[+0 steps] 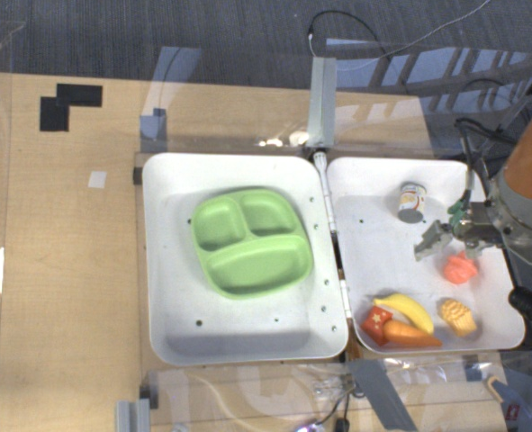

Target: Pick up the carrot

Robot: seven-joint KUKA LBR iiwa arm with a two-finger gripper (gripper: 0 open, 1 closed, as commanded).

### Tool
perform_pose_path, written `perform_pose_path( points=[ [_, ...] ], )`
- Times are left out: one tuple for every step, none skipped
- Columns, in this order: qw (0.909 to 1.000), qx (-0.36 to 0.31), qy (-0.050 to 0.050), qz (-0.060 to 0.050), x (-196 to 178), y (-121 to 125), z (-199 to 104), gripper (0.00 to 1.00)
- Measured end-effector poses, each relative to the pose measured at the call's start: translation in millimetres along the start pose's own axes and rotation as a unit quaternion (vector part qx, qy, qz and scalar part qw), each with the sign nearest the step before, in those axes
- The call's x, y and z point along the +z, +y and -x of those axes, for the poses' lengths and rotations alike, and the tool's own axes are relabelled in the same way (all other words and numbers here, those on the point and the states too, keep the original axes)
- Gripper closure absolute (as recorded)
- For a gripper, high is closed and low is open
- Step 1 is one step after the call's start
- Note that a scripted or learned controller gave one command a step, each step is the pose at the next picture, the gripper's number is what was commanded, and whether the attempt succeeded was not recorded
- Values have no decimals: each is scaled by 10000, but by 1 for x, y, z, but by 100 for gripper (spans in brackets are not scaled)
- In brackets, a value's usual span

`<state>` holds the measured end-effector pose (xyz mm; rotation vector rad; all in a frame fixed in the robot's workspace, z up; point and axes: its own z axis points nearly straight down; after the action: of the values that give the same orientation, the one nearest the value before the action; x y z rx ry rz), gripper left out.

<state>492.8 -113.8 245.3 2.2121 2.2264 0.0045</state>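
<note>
Gripper hangs over the right bin, fingers spread, gripping nothing; just beside it one lumpy pink toy; beyond, one small tin; the tapered orange carrot lies at the bin's near edge, touching one curved yellow banana.

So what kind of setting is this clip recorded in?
Most likely a robotics lab bench, not a kitchen: two shallow white plastic bins sit side by side on a wooden benchtop, toy food such as the orange plastic carrot lies in the right bin, and loose black cables trail across grey carpet.
</note>
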Motion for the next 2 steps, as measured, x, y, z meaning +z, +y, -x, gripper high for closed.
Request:
perform_pose_path(
  points=[
    [10000, -17, -2, 26, -11, 2, -1, 100],
    [9830, -1837, -12, 9, 9, -5, 92, 100]
  ],
)
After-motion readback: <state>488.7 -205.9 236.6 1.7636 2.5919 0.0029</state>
